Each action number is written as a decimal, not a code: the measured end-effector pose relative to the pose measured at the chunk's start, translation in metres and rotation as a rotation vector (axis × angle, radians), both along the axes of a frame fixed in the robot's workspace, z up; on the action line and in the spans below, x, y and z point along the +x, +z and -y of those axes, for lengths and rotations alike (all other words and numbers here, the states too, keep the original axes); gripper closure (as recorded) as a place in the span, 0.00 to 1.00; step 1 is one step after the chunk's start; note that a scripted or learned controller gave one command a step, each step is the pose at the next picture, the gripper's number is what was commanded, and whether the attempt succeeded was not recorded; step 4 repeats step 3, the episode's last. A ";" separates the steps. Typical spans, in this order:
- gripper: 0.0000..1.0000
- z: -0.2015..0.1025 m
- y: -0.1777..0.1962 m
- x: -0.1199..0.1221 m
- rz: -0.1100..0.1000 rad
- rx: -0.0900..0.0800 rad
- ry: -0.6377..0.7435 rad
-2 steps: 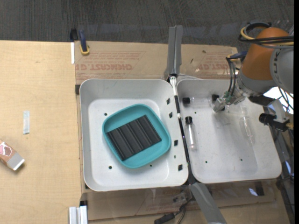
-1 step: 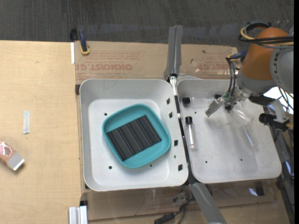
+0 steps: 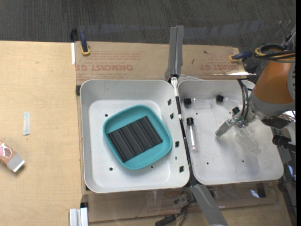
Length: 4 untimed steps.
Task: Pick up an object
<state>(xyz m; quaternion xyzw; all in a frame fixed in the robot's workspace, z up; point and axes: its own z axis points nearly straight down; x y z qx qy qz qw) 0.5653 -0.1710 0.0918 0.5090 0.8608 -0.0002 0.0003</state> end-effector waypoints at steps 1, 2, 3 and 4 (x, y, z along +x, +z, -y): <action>1.00 0.001 0.009 0.000 0.002 0.000 -0.003; 0.00 0.001 0.009 0.000 0.002 0.000 -0.003; 1.00 0.002 0.019 0.001 0.003 -0.001 -0.006; 1.00 0.002 0.019 0.001 0.003 -0.001 -0.006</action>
